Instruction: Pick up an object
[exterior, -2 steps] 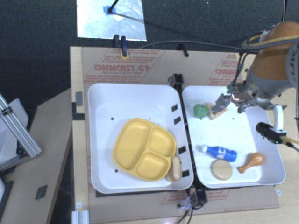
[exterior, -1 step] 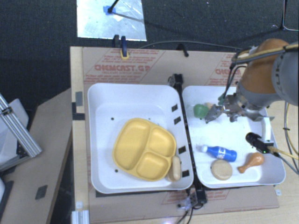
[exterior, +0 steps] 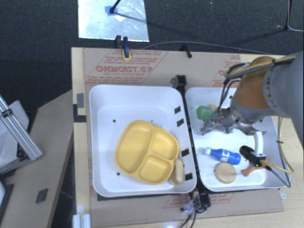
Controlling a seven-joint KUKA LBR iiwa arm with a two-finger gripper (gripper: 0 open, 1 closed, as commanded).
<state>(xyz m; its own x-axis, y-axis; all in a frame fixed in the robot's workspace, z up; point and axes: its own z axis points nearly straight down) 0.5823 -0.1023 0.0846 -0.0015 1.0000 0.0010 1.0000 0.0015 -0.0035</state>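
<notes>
Since the task leaves the choice of object open, every place here is reckoned from the blue bottle [exterior: 222, 156], which lies on its side in the right bin [exterior: 204, 141]. The counter [exterior: 78, 70] is spread beneath and around it, and the left bin [exterior: 102, 127] is set to the bottle's left, across the shared rim. The arm [exterior: 285, 89] is bent down from behind and to the right of the bottle, presumably so that the wrist hangs over the loose things.

Well to the left of the bottle a yellow divided plate [exterior: 147, 151] is laid flat, with a pale bread-like piece [exterior: 177, 171] against its near corner. The gripper [exterior: 214, 125] is held low just behind the bottle. Whether it is spread or closed cannot be told, and nothing is seen held in it.

A round tan disc [exterior: 225, 173] sits just in front of the bottle. A green object [exterior: 205, 112], judged the likeliest target, lies behind the bottle and just beside the gripper, towards the far left.
</notes>
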